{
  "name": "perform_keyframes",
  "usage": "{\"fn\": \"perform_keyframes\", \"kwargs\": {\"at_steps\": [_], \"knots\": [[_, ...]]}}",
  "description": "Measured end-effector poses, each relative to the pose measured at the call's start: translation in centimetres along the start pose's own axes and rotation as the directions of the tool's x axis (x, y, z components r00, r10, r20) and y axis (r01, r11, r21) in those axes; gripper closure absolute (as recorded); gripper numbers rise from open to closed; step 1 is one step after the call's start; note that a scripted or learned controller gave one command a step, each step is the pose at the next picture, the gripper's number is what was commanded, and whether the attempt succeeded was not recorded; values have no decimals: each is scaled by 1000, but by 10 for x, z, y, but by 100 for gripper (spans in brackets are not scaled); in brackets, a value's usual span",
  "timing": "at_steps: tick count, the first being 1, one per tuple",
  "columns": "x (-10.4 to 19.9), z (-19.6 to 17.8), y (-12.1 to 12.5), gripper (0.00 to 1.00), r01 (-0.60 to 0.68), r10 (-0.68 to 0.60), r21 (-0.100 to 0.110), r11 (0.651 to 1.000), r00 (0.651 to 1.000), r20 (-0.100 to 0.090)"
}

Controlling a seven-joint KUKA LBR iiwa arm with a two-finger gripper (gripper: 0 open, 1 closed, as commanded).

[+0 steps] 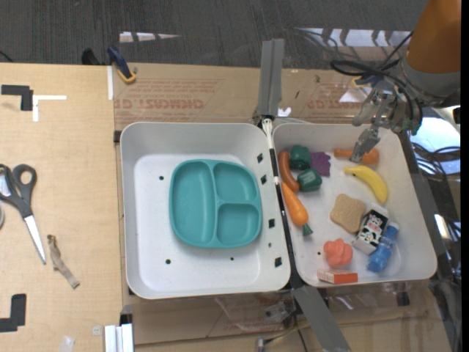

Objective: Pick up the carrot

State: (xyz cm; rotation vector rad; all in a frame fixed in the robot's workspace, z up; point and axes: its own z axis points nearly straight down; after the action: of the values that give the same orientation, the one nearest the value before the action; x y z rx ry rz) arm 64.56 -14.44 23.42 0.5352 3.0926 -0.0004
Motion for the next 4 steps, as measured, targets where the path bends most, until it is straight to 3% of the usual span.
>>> {"fn": "perform_keyframes", "kwargs": {"at_steps": [1, 2, 3, 4], "knots": [[-12, 140, -20, 0, -143, 143, 0, 990, 990, 2], [18, 141, -38, 0, -338, 338, 1, 941, 941, -1], [136, 143, -12, 0, -584, 584, 3, 812, 812, -4], [135, 134, -12, 100, -582, 582, 3, 813, 813, -4]]}}
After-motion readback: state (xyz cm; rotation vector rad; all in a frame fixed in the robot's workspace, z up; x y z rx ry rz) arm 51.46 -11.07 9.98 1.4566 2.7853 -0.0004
